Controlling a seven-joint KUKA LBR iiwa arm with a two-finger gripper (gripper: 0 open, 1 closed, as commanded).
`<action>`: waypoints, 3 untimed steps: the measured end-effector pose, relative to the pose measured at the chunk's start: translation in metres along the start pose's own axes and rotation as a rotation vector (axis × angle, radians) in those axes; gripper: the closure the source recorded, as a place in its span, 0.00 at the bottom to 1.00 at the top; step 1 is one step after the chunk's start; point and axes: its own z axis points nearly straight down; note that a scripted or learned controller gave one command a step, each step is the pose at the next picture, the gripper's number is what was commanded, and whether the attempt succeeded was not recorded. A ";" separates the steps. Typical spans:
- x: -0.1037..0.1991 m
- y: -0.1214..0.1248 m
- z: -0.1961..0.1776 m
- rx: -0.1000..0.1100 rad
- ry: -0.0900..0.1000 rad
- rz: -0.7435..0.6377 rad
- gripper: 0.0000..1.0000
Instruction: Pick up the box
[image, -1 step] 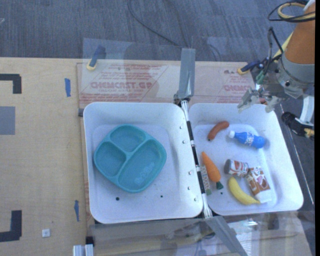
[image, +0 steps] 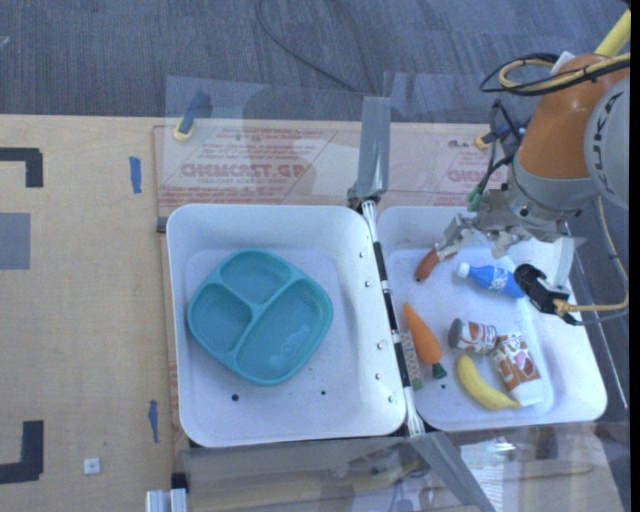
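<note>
I read the step in hand as approach: the gripper (image: 480, 228) hangs over the far end of the right bin (image: 590, 400), above the brown sausage-shaped item (image: 428, 264) and the blue bottle (image: 493, 277). I cannot tell whether the jaws are released or clenched; the wrist hides them, and nothing shows grasped between them.

The box (image: 520, 368), a white carton with brown print, lies flat at the near end of the right bin, just beside the banana (image: 483, 385) and touching or nearly touching the small can (image: 473, 335). It is well apart from the gripper.

Next move, as I judge it:
1. Carry the gripper toward the near end of the bin, over the box.
2. Turn the wrist so the jaws span the box's short sides.
3. Descend clear of the banana and the can, which crowd its left flank.

Count, right bin: one box, one banana, one can, one carrot (image: 423, 337), one bottle, one sausage-shaped item.
Count, left bin (image: 190, 400): one teal divided plate (image: 260, 316).
Bench (image: 80, 300): two bins.
</note>
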 end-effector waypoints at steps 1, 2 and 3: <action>0.016 -0.024 0.087 -0.008 0.002 0.419 0.00; 0.005 0.003 0.088 -0.007 0.003 0.919 0.00; 0.008 0.004 0.079 -0.004 0.000 0.912 1.00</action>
